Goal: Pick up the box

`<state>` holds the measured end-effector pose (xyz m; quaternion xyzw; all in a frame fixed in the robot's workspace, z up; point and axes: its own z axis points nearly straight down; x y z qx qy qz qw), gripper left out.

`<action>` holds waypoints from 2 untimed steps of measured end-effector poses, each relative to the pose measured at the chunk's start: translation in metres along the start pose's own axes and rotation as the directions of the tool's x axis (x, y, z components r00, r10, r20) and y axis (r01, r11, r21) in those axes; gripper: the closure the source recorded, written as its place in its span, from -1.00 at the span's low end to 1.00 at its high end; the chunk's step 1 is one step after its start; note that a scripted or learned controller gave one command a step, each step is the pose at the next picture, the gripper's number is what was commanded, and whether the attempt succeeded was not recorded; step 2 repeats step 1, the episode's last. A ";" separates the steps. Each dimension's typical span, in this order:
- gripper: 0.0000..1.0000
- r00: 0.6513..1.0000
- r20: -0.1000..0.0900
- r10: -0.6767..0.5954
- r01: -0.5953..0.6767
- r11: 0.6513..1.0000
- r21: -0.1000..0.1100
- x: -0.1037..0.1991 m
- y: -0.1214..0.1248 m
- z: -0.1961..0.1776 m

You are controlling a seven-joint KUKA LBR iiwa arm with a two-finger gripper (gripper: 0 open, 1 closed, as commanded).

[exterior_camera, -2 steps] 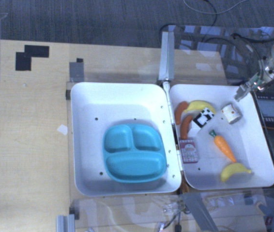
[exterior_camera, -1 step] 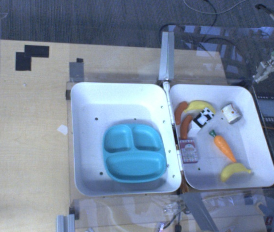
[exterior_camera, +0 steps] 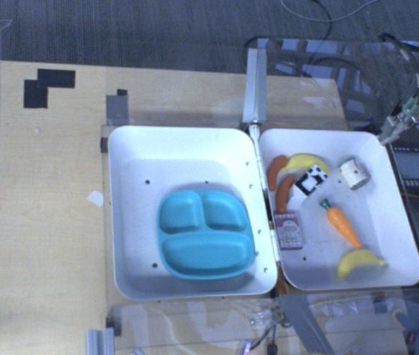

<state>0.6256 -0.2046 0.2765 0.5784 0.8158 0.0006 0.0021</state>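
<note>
A small pink-and-white box [exterior_camera: 289,232] was seen lying flat at the left edge of the right bin [exterior_camera: 387,272], its long axis running toward the bin's far edge. The gripper [exterior_camera: 389,129] was seen above the far right corner; its state could not be told.

Single fixed cam, overhead, angled down
Sits well above the table [exterior_camera: 47,198]; left bin [exterior_camera: 121,220] and right bin [exterior_camera: 402,235] both fully in frame; dark floor [exterior_camera: 121,13] along top edge
</note>
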 end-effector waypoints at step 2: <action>1.00 1.000 0.004 -0.007 0.007 1.000 -0.005 0.000 0.003 -0.011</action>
